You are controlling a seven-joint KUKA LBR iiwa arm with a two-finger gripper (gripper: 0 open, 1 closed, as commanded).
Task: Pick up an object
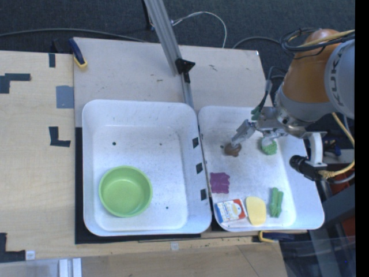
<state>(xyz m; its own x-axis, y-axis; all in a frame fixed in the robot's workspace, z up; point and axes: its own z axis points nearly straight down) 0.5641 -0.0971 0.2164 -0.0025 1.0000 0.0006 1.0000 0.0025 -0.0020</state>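
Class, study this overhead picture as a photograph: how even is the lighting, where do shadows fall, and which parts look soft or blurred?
In the camera view, light is flat and even; the white bins show no harsh glare. The green bowl casts only a faint shadow at its rim. The whole camera view is rather soft: the gripper and the small brown object below it lack crisp edges, and the small carton's print is unreadable.

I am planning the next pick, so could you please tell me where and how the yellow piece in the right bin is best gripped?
Grip the yellow piece across its narrow middle, coming straight down. It lies flat, an oval with its long axis up the bin. The carton crowds its left and the green piece its right, so the fingers have little room.
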